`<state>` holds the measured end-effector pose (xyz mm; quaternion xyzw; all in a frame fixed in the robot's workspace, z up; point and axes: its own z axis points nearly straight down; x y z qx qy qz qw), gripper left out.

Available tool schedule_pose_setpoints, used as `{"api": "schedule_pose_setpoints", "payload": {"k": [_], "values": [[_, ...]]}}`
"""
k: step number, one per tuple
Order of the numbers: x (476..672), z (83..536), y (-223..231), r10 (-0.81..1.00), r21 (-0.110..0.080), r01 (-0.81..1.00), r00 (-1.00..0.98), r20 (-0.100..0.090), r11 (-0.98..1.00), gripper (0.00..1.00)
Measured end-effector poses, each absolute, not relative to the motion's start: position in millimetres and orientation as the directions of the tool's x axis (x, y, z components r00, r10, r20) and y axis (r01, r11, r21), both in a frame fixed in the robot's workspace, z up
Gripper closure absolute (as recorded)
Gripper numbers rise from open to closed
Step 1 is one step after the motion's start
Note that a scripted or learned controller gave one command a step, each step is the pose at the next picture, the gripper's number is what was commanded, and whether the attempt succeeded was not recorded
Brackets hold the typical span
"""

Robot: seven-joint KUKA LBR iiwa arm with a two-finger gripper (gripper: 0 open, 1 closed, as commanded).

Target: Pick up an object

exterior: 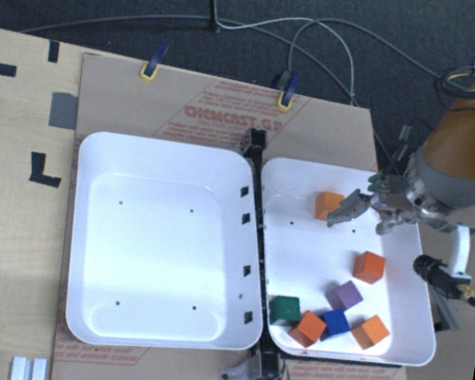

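Fingers (367, 214) spread open over the right white bin (400, 352), one tip beside an orange cube (327, 205), grasping nothing, other cubes lower down.

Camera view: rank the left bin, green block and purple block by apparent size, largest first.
1. Left bin, by far.
2 and 3. Green block and purple block look alike; no ranking.
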<state>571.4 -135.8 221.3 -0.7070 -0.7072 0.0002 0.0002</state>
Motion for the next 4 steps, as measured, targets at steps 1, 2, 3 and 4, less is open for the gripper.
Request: {"api": "schedule_pose_setpoints", "payload": {"k": [1,2,3,4], "values": [[526.9,355,-84,0.997,0.011,0.997,-0.077,-0.001,0.077,0.00],[580.0,235,-76,1.000,-0.011,1.000,-0.001,0.000,0.001,0.00],[594.8,261,-165,1.000,0.000,1.000,0.006,-0.002,-0.006,0.00],[665.7,117,-148,1.000,-0.013,1.000,-0.002,0.002,0.002,0.00]]}}
